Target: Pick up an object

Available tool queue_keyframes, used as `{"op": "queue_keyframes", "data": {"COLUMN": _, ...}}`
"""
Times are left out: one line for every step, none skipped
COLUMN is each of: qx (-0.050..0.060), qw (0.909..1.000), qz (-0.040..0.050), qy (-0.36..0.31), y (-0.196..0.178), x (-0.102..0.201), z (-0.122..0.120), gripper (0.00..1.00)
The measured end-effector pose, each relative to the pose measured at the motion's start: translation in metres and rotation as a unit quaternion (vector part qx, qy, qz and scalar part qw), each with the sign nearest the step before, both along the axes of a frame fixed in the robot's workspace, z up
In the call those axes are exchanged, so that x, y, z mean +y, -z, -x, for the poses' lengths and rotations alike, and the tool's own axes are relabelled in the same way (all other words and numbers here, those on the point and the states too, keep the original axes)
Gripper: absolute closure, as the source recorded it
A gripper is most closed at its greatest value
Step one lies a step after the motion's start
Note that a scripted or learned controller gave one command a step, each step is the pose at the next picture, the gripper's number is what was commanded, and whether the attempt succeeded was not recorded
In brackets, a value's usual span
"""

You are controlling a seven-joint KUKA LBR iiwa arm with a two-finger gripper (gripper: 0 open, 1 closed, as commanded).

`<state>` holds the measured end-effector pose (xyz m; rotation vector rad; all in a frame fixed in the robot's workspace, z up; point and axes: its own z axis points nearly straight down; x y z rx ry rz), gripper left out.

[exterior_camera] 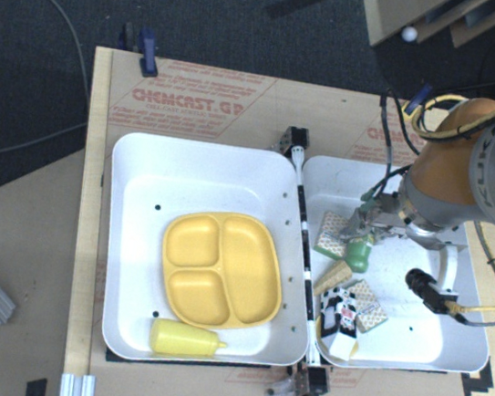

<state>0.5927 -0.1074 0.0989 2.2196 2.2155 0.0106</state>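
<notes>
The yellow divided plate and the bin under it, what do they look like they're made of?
The yellow divided plate looks like moulded plastic with a matte finish: uniform colour, soft rounded compartment ridges. The left bin seems to be thin, smooth white plastic with faint sheen and rounded corners, though painted metal can't be ruled out.

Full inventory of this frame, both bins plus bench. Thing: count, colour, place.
Bins: 2, white, side by side on the bench.
Divided plate: 1, yellow, three compartments, middle of left bin.
Yellow object: 1, yellow, elongated, left bin's near edge below the plate.
Green object: 1, green, right bin, at the end effector.
Patterned pieces: several, pale checked, right bin's left side.
Black-and-white item: 1, right bin's near-left corner.
Clamp: 1, blue, bench's far edge.
Arm: 1, grey with orange band.
End effector: 1, over right bin; finger state unclear.
</notes>
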Motion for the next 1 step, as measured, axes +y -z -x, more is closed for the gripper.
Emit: {"op": "queue_keyframes", "data": {"qx": 0.003, "qw": 1.0000, "qz": 0.0001, "qy": -0.002, "y": -0.0864, "x": 0.0693, "z": -0.0137, "gripper": 1.00}}
